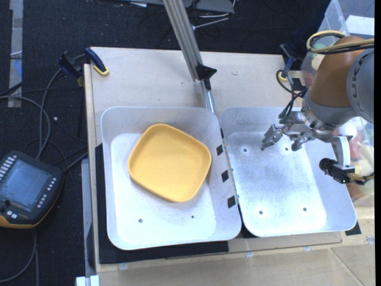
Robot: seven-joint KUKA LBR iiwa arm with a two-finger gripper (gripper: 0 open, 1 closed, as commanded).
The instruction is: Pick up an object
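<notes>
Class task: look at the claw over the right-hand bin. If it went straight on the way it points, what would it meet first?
The claw points down and leftward, so it would probably meet the bare floor of the shallow white right-hand bin first. Depth is unclear; the square yellow plastic plate lies farther left.

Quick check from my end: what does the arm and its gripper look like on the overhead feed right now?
The arm is bulky and rounded, with grey casing and a broad orange band above the wrist. A yellowish cable loops over its top, and dark cables run down its side. The gripper is small, of grey metal, with thin fingers, mounted under a cluster of metal brackets. A dark fitting hangs beside the wrist.
</notes>
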